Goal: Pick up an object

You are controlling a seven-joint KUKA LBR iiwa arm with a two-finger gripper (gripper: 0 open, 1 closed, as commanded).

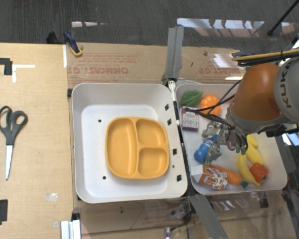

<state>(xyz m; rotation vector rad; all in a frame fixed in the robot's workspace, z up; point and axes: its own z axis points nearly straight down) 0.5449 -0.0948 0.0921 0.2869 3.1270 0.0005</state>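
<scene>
Black-handled scissors [10, 133] lie on the wooden bench [35, 183] left of the bins.

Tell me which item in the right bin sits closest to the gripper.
The blue cylindrical bottle, lying just left of the gripper in the right white bin. The yellow banana and orange ball lie farther off.

robot lab: bench [30, 133], white bins [82, 148], scissors [11, 128].

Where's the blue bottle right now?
In the camera view, the blue bottle lies in the right-hand bin, near its left side, right by the gripper, below the small box and above the carrot.
</scene>
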